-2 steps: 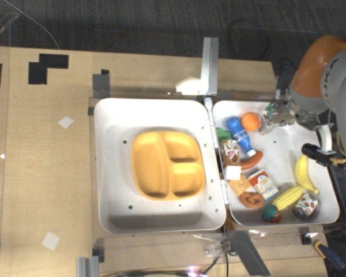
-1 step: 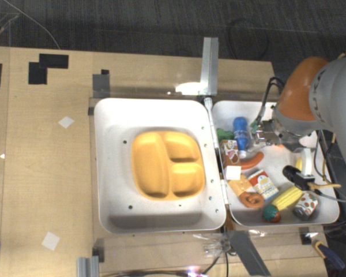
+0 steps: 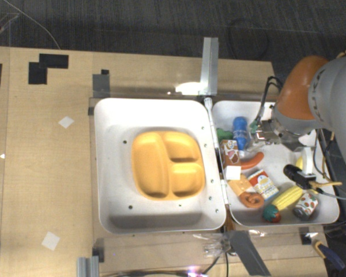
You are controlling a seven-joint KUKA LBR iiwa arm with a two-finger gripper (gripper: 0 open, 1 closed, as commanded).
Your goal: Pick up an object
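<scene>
Reaching in: my arm (image 3: 328, 97), grey with its orange band, comes over the right bin's far right corner.
Landmark: the right bin (image 3: 334, 215), a shallow white tray; every place below is told against it.
Left bin (image 3: 109, 154): touching the right bin's left wall, equally white.
Yellow tray (image 3: 164, 163): a divided dish lying in the middle of the left bin, well apart from the right bin.
My gripper (image 3: 265, 130): hanging over the right bin's upper middle, just right of the blue bottle.
My jaws: I cannot tell whether they are spread or pressed together; nothing is seen between them.
Blue bottle (image 3: 240, 128): in the right bin's upper left part, lying on the floor.
Corn cob (image 3: 288, 198): yellow, near the right bin's lower right.
Red sausage (image 3: 252, 160): at the right bin's middle, just below my gripper.
Teal ball (image 3: 270, 213): against the right bin's near wall.
</scene>
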